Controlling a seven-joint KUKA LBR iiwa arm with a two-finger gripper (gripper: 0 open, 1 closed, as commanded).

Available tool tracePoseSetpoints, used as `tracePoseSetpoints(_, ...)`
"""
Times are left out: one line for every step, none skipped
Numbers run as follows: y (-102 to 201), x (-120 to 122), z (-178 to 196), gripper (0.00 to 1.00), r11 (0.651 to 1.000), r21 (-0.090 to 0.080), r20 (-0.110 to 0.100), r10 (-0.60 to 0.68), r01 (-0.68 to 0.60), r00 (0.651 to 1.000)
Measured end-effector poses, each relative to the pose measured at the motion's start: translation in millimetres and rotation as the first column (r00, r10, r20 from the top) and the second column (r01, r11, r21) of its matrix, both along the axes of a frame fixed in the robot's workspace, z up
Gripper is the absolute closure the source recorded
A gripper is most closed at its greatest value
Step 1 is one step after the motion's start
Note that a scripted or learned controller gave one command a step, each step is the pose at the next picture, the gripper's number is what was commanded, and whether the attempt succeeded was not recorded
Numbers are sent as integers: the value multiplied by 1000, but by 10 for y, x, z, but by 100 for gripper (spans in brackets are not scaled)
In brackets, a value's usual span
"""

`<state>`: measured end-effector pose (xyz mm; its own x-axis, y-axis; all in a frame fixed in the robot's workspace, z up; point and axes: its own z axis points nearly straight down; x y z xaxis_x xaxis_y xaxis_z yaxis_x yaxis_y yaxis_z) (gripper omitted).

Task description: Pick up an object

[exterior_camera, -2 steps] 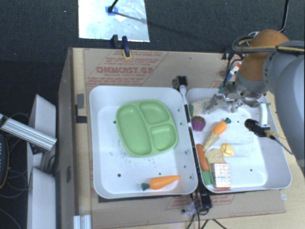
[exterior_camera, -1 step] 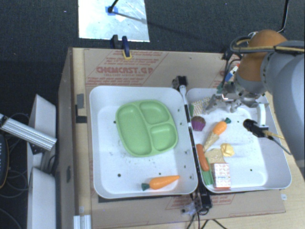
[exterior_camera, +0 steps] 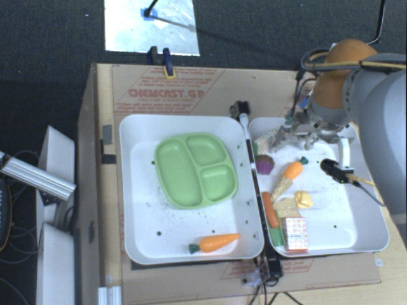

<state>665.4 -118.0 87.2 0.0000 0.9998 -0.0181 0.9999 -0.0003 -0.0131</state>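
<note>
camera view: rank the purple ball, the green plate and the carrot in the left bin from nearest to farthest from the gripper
1. Purple ball: right bin, by the divider, just below-left of the gripper.
2. Green plate: middle of the left bin, across the divider.
3. Carrot: near the left bin's front edge, farthest away.

The light is even and quite bright, and the two white bins [exterior_camera: 191,250] look almost washed out with only soft, weak shadows under the objects. A shiny metal sheet [exterior_camera: 151,18] at the top shows glare. The picture is a little soft and grainy, and the dark floor [exterior_camera: 44,56] keeps little detail.
</note>
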Motion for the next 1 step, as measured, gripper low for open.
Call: tracePoseSetpoints(-99, 9, -21, 0, 1000, 17, -1, 3, -3, 1000)
